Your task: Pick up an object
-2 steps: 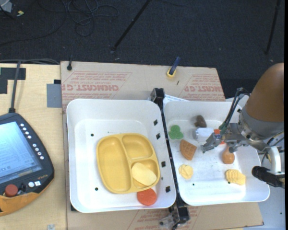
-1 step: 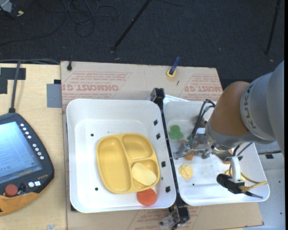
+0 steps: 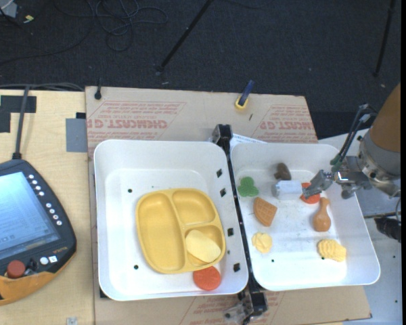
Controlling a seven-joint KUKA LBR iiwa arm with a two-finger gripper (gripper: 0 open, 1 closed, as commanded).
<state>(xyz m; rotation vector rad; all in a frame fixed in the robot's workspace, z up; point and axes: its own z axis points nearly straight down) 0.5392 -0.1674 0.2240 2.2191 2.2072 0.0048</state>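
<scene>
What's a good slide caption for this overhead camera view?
KUKA arm's gripper low over the right bin beside toy foods; yellow divided tray in the left bin.

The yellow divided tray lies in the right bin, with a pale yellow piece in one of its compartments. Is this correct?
Not quite. The camera view shows the yellow divided tray in the left bin, not the right bin. The rest holds: a pale yellow piece lies in one of its compartments.
</scene>
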